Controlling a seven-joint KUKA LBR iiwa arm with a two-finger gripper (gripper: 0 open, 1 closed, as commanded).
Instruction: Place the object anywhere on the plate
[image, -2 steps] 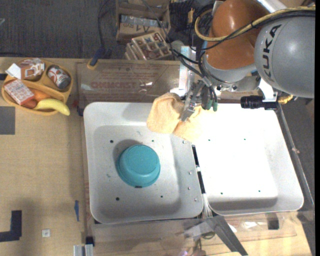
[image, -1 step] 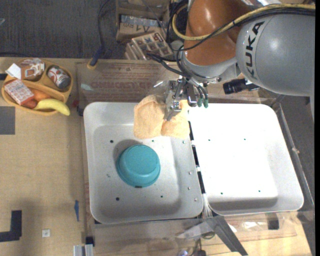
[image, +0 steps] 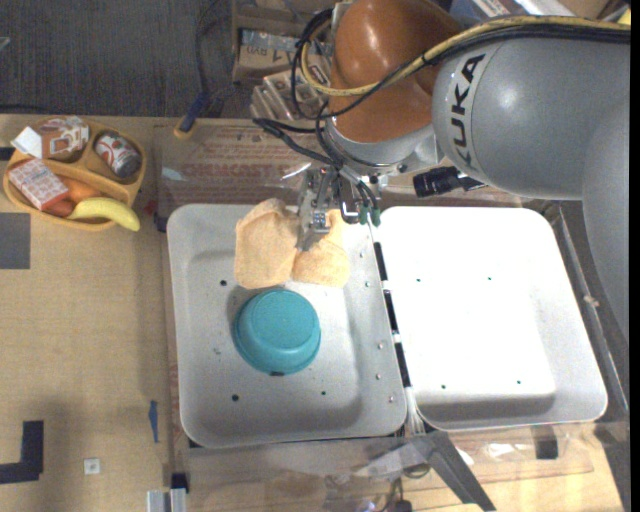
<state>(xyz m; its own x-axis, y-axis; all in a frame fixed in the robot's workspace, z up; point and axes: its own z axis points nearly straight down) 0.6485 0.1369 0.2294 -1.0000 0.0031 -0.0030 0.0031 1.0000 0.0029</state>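
A: Where was the gripper (image: 318, 215) in relation to the teal bowl (image: 277, 330)?

B: Above it in the view, toward the far rim of the left bin (image: 190, 330). It hung from the grey KUKA arm (image: 530, 100), below the orange band (image: 375, 60), and pointed down at the pale orange cloth-like object (image: 270, 250).

A: Was it clenched on that object?

B: I could not tell. The gripper's tip sat over the object's middle, where the two lobes met, but whether anything was grasped was hidden at that angle.

A: And the object itself?

B: It lay just beyond the teal bowl, its near edge touching or nearly touching the bowl's rim. One lobe spread to the bowl's far left, the other sat directly behind it.

A: The bowl?

B: Upside down, near the centre of the left bin.

A: What lay to the bowl's right?

B: The right bin (image: 490, 320), beside the left one, the two touching along their shared edge.

A: Anything off to the bowl's left?

B: Well apart, at the far-left corner of the surface (image: 80, 350), a yellow tray (image: 75, 180) held a banana (image: 105, 211) and small packaged items.
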